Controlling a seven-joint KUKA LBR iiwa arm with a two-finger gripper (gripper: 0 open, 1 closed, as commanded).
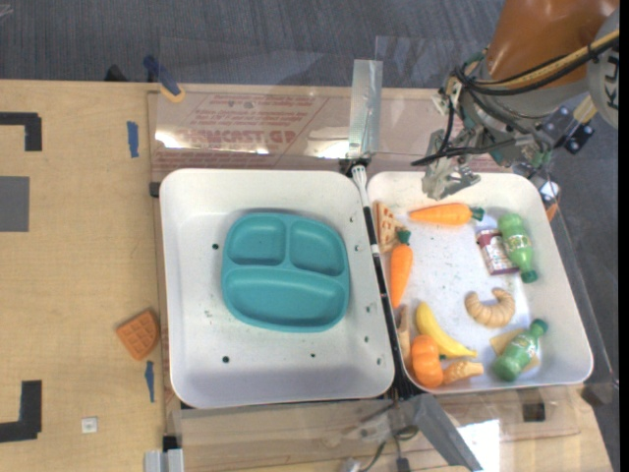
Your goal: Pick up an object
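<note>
Several plastic toy foods crowd the right-hand white bin — the metal two-finger gripper, grip unreadable, hovers beside the horizontal orange toy carrot, seemingly its target.

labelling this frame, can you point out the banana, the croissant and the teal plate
banana [439, 330], camera view, middle of its yellow curve
croissant [489, 307], camera view, middle of its tan body
teal plate [239, 306], camera view, bare lower-left rim

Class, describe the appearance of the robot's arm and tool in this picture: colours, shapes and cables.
The arm has a large rounded orange section at the top right, with grey beside it. Black cables loop beneath it. The small metallic grey tool hangs below.
</note>
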